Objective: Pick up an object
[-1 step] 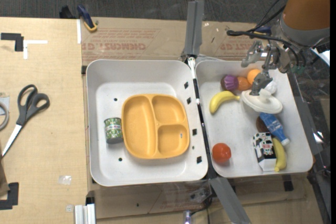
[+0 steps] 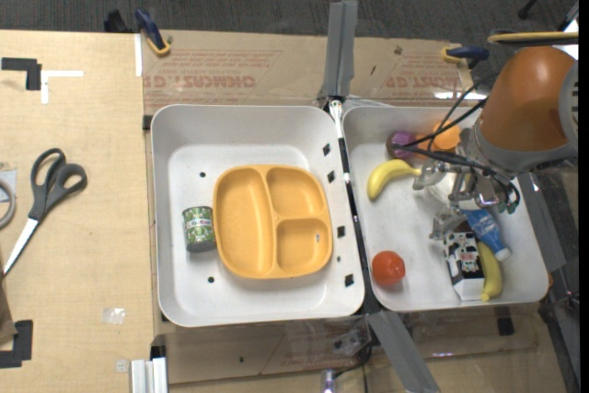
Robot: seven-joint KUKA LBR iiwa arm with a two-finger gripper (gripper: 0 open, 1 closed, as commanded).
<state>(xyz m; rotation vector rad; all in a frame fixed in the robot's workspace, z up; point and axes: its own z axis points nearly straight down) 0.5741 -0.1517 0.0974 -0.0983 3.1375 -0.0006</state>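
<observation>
In the right bin (image 2: 405, 290) my gripper (image 2: 463, 201) hangs low under the orange wrist band, right above a blue tube (image 2: 488, 232) and a black-and-white carton (image 2: 465, 260). A small banana (image 2: 491, 274) lies along the carton's right side. To the left of the gripper lies a larger banana (image 2: 390, 176), and a red tomato (image 2: 388, 268) sits at the bin's front left. A purple thing (image 2: 401, 143) and an orange thing (image 2: 445, 139) lie at the back, partly hidden by cables.
The left bin (image 2: 175, 290) bears a yellow divided plate (image 2: 272, 221) with a green can (image 2: 198, 227) at its left. Scissors (image 2: 44, 190) lie on the wooden bench at far left. A grey divider bar (image 2: 340, 51) runs behind the bins.
</observation>
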